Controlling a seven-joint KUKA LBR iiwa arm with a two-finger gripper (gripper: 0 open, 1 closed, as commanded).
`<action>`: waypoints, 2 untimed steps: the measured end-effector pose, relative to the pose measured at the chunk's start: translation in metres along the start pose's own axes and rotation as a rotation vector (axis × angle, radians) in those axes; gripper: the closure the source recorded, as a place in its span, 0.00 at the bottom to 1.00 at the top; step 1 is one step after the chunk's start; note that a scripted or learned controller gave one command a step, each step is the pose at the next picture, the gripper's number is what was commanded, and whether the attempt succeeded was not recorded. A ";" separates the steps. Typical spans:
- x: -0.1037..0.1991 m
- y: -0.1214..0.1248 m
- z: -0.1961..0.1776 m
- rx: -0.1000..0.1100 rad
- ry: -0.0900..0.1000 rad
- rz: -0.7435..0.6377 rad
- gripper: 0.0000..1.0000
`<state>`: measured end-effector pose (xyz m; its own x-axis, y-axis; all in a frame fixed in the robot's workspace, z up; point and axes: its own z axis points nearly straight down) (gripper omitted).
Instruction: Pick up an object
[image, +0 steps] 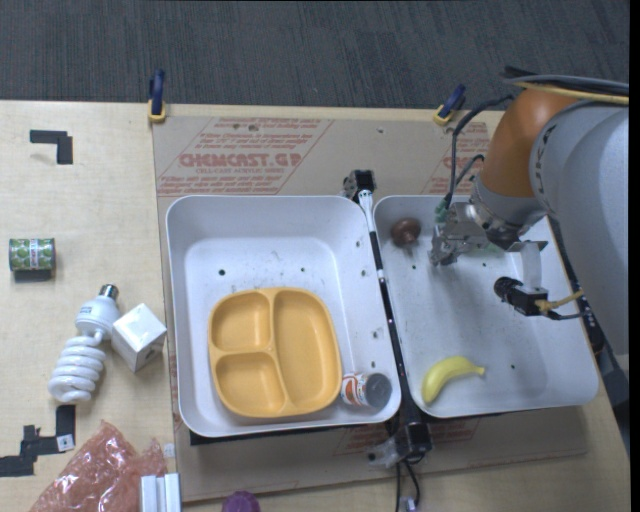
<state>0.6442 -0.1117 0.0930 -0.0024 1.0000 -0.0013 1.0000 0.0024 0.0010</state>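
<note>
Nearest us, a banana (452, 378) lies untouched in the right bin (560, 385). Farther off, our gripper (442, 252) hovers beside a small brown object (405, 232); nothing picked yet, grip unclear.

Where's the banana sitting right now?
In the camera view, the banana lies in the right bin, near its front-left corner, just across the divider from the small can. The gripper is at the bin's far end.
</note>
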 end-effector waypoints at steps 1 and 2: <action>-0.024 -0.081 0.001 0.001 0.001 0.004 0.00; -0.016 -0.136 0.001 0.001 0.001 0.004 0.00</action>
<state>0.5083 -0.1279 0.0923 0.0015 1.0000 0.0000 1.0000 -0.0015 -0.0003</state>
